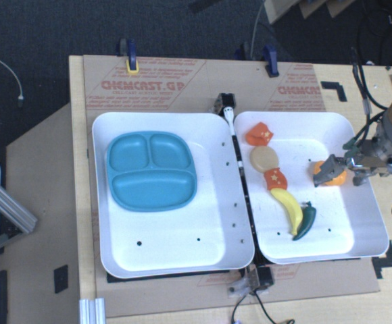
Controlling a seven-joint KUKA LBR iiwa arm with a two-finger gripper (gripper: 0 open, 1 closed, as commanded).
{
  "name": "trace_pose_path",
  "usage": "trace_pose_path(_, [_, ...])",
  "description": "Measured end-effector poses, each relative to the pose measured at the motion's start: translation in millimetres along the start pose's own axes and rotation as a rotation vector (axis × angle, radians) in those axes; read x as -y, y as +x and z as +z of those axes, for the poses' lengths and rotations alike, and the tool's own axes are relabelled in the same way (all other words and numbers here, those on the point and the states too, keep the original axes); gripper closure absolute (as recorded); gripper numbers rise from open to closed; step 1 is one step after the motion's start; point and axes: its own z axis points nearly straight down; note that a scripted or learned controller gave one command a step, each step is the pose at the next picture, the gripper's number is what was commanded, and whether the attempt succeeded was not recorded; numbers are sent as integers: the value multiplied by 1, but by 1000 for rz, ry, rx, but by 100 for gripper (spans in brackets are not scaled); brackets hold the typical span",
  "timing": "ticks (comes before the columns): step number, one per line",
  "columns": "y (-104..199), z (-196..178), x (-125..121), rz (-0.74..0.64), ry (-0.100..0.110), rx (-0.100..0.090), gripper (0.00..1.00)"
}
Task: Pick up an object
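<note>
Orange piece (336, 177) right under tool (329, 171), grip state impossible to tell.

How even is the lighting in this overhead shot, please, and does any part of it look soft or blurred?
In the camera view, light falls evenly and softly: the white bins show little glare, and the blue plate and banana cast only faint shadows. The claw over an orange object looks slightly soft; the dark floor is dimmer.
</note>
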Motion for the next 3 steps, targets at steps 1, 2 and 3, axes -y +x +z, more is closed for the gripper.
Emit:
trace_pose_path(1, [0,-6,-2,-3,-13,2,0])
trace_pose_path(2, [-6,55,-3,-2,-5,0,0])
trace_pose_path(3, [-6,101,5,-2,-5,-1,0])
